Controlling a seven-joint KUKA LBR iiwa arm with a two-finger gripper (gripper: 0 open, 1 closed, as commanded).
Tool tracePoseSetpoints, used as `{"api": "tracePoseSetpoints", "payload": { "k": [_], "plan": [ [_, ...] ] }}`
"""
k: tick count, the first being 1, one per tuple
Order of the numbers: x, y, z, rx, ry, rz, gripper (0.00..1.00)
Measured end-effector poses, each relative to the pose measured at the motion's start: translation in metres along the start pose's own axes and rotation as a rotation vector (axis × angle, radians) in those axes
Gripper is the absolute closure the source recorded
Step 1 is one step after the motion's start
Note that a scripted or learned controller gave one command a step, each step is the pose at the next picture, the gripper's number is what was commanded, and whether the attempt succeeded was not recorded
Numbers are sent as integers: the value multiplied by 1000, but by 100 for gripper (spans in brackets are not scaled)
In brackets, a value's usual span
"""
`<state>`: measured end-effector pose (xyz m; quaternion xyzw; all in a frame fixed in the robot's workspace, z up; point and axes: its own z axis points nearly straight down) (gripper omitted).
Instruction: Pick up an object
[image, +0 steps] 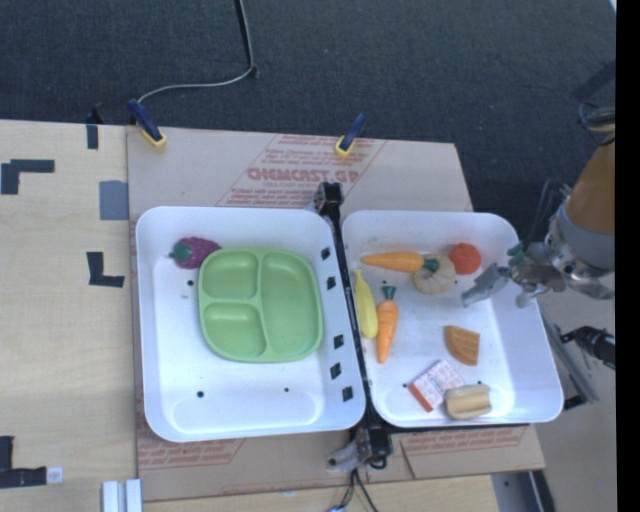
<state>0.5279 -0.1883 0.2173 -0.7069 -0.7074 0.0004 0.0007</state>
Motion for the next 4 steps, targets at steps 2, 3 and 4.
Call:
{"api": "tracePoseSetpoints", "payload": {
  "k": [2,3,4],
  "plan": [
    [-7,-9,131,-6,-4,1,0],
    [-7,-9,121,-6,-6,2,100],
    [68,13,101,0,1,-1,100]
  ]
}}
